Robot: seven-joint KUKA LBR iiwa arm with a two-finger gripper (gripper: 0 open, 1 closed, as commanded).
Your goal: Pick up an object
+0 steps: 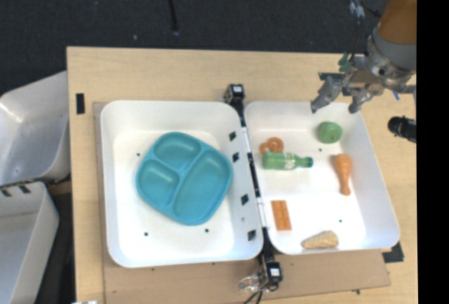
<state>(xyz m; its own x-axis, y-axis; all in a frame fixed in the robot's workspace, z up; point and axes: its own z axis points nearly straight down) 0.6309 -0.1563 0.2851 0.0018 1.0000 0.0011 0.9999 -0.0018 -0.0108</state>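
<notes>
We see the gripper [339, 102] hanging at the far right corner of the right bin [372, 225], its two grey fingers [321, 100] spread apart with nothing between them; the arm [397, 18] rises from it toward the upper right, its orange band showing above the wrist. Just below the fingers, near the back of that bin, lies a small green ball [329, 131], apart from the fingertips. To the left of it we find a green bottle [286, 162] lying on its side, and touching its upper edge a curled orange piece [271, 145], perhaps a pretzel or a ring, though the view is too soft for us to say. An orange carrot-like piece [342, 170] lies toward the right wall; an orange rectangular block [280, 215] sits nearer the front by the divider; a tan, bread-like lump [320, 241] rests at the front edge. In the left bin [119, 239] we see a blue divided plate [184, 177] with three compartments, lying flat near the middle. Both bins sit side by side on a wooden bench [140, 60].
</notes>
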